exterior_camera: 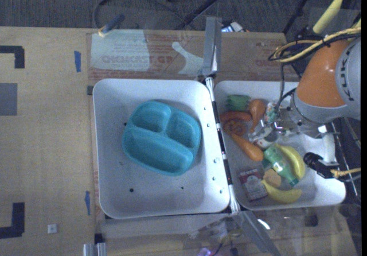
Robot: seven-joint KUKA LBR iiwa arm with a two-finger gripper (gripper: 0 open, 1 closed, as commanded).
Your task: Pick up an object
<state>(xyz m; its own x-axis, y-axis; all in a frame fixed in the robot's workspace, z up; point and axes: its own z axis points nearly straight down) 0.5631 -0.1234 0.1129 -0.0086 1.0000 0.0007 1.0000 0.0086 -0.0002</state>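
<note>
Right bin (335, 192): arm reaches in, claw (265, 130) above carrot (247, 147)

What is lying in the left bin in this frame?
A blue divided plate sits alone in the left bin, tilted slightly, its compartments bare. Whatever is beneath the plate is covered. The toy food lies in the right bin.

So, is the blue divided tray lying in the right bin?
No, the blue tray lies in the left bin.
</note>
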